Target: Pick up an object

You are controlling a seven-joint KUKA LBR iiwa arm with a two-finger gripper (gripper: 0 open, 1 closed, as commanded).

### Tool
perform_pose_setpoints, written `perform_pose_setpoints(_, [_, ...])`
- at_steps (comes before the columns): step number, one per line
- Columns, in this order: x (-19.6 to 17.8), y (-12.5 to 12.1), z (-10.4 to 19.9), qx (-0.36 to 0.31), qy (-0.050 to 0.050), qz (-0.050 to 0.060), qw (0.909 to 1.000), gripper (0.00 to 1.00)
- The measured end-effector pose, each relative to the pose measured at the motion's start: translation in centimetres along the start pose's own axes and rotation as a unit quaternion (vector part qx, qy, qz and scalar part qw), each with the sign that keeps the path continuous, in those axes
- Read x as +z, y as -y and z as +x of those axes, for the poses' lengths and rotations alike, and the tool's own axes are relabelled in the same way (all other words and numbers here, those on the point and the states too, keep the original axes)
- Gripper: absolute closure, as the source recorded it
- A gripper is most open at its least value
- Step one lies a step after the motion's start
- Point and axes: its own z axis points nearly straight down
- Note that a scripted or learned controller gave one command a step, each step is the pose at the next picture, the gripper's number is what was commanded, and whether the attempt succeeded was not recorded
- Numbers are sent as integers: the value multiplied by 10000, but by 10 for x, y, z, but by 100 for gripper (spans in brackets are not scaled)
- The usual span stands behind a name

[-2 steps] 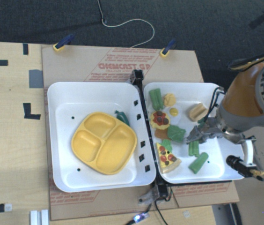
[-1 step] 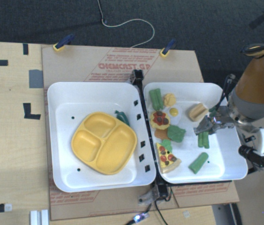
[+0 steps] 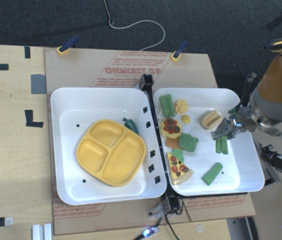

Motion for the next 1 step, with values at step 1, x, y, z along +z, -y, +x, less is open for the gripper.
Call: perform_pose_setpoints(1, [-5, 4, 62, -31, -14, 14, 10000, 100])
